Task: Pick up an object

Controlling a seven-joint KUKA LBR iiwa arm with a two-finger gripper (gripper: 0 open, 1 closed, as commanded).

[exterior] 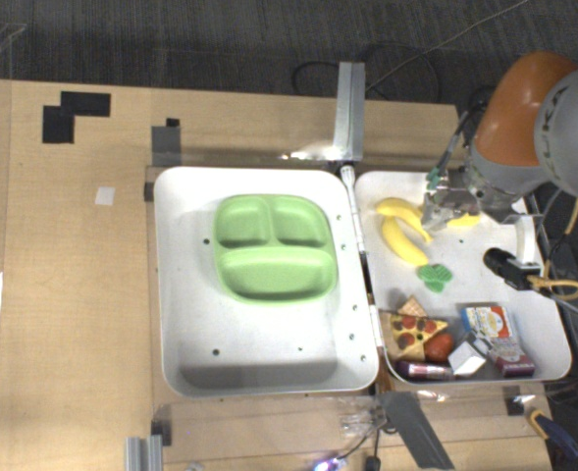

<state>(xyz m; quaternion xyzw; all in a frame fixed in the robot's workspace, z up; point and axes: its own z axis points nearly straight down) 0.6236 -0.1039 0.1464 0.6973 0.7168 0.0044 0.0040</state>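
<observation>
Camera view: small carton (pixel 488 321), print unreadable

One fixed camera high above the bench (pixel 63 263), angled down over both white bins (pixel 171 263).

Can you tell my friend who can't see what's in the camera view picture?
A grey robot arm reaches from the right, its hand over the bananas in the right bin, which also holds toy food. The left bin holds a green tray.
</observation>
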